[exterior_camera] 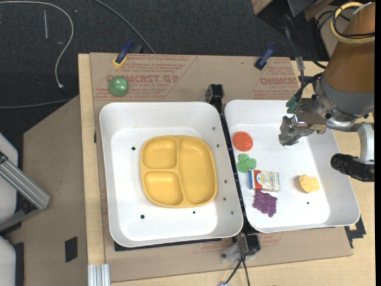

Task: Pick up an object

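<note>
Tool [290, 134] hung over right bin [339, 210], above red disc [242, 140]; can't tell its finger state. Yellow plate [178, 170] sat in left bin [119, 130].

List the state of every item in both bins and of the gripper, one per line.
Gripper: above the right bin, holding nothing visible.
Yellow divided plate: flat in the left bin, compartments bare.
Orange disc: lying flat, right bin.
Green toy: lying beside the disc.
Small printed box: on its side.
Purple grapes toy: lying flat.
Yellow toy: resting apart from the rest.
Green ball: on the cardboard, outside the bins.
</note>
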